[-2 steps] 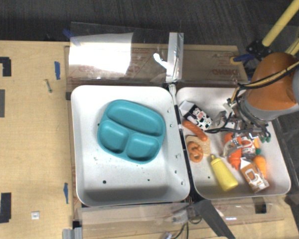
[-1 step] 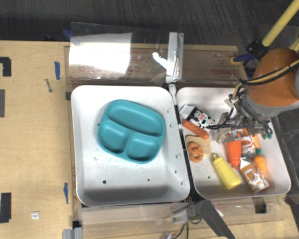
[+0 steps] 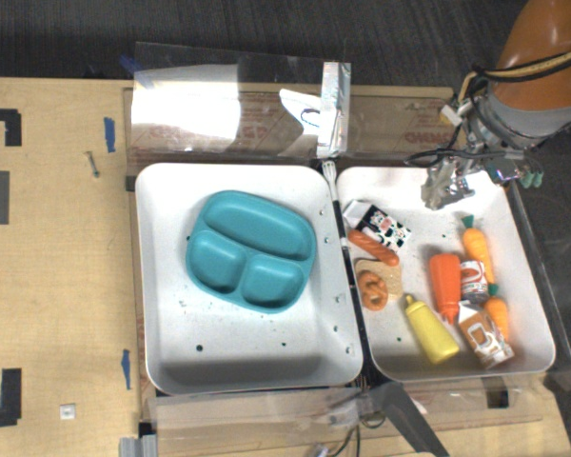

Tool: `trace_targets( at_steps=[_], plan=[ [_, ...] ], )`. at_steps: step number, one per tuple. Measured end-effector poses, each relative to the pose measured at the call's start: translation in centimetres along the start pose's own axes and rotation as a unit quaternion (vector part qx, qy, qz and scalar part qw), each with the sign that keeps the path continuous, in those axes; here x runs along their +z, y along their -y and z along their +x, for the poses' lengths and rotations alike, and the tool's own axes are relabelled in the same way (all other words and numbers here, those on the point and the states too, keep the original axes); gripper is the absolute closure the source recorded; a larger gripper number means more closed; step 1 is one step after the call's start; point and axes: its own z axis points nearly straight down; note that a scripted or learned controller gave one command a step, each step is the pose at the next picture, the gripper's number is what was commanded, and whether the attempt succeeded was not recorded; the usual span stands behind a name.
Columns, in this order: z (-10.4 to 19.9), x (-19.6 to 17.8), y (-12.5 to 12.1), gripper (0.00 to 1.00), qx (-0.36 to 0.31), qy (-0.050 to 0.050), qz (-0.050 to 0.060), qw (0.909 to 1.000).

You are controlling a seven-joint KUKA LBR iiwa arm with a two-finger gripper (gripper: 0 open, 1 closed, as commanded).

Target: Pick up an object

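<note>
My gripper [image 3: 448, 190] hangs over the back edge of the right bin [image 3: 533, 350], open with nothing between its fingers. Below and left of it lie a black-and-white patterned box [image 3: 383, 225], a reddish sausage [image 3: 373, 246] and a pretzel [image 3: 373, 288]. Toward the bin's front are a yellow mustard bottle [image 3: 430, 329] and an orange bottle [image 3: 444, 284]. Along the right side lie a carrot [image 3: 476, 246], a red-and-white can [image 3: 473, 279], a smaller carrot [image 3: 497, 312] and a brown packet [image 3: 485, 339].
The left bin [image 3: 171, 350] holds a teal divided plate [image 3: 250, 250]. A clear plastic sheet [image 3: 228, 112] with a taped strip lies behind the bins. Plywood bench [image 3: 48, 274] extends to the left.
</note>
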Motion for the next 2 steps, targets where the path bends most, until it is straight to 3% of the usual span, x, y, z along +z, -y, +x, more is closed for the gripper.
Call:
trace_targets(
  at_steps=[1, 2],
  plan=[
    [0.2, 0.5, 0.0, 0.00, 0.001, -0.004, -0.002, 1.0000],
    [9.3, 12.0, -0.4, 0.00, 0.017, -0.003, -0.001, 0.9999]
  ],
)
